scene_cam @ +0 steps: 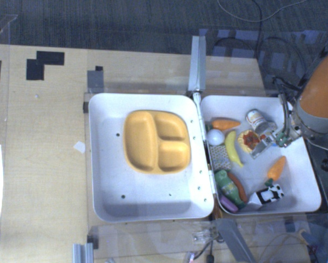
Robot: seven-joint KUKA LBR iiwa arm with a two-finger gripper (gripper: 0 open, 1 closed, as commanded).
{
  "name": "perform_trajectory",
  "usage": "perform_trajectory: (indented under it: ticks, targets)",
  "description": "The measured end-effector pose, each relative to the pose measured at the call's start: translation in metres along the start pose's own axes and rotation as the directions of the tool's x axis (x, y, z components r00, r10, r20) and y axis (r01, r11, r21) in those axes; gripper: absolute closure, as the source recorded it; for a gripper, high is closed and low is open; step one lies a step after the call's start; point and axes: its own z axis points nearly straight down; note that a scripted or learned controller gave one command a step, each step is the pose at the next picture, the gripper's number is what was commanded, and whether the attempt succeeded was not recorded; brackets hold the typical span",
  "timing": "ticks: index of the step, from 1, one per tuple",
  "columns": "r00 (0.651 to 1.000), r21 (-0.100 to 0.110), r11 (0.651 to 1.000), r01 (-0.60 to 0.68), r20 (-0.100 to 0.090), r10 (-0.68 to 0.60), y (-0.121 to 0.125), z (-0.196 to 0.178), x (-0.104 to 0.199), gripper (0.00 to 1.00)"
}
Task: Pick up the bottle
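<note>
Jaws [260,145] state: can't tell. You risk a slip: bottle [231,188] sits wedged btw banana [232,148] and sausage [238,187].

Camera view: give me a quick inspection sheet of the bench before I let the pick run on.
Surface: wooden bench with two white bins side by side.
Left bin: holds a yellow divided tray.
Right bin: holds all the small items.
Job's things: green bottle lying near the right bin's left wall, not gripped.
Clutter: banana, white ball, two carrots, a can, a black-and-white toy, a purple item.
Grippers: gripper is over the right bin's upper middle, away from the bottle; finger state unclear.
Cables: loose cable on the floor beyond the bench.
Surroundings: dark carpet; black tape marks on the bench.
</note>
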Motion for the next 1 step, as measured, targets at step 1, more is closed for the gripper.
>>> perform_trajectory:
  ticks: [1]
  targets:
    - [1.000,-0.007,1.000,0.000,0.004,0.000,0.0025,-0.0119,-0.0007,1.00]
